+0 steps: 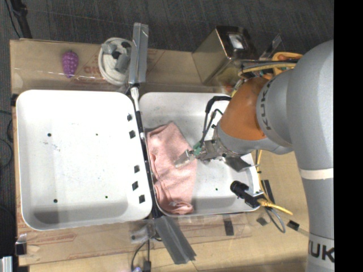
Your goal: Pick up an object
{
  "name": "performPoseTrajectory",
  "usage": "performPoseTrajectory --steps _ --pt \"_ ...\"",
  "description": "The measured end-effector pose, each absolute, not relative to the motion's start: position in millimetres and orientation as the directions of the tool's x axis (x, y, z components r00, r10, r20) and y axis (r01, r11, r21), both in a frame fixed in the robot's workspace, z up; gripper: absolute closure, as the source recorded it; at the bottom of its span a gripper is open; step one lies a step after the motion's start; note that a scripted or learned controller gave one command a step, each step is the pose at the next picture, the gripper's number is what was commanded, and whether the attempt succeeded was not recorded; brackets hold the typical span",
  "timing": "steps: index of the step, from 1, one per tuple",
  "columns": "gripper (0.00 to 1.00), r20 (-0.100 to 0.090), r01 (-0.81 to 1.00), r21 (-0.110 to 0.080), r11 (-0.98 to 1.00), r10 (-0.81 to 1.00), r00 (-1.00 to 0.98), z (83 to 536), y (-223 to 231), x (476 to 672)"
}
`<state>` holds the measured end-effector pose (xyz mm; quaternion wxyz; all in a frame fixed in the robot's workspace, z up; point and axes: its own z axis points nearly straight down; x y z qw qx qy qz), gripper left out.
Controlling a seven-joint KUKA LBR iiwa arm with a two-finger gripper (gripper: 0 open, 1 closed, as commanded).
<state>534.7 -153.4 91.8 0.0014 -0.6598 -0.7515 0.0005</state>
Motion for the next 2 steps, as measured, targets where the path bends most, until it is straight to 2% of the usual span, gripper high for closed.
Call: performPoseTrajectory --steps 1,2 --pt "0.00 0.001 0.979 -0.002 0.205 0.979 -0.205 91.8 -124.0 596.8" --pt "0.00 0.000 0.981 -0.001 0.192 0.981 -0.192 92.2 -112.5 654.3"
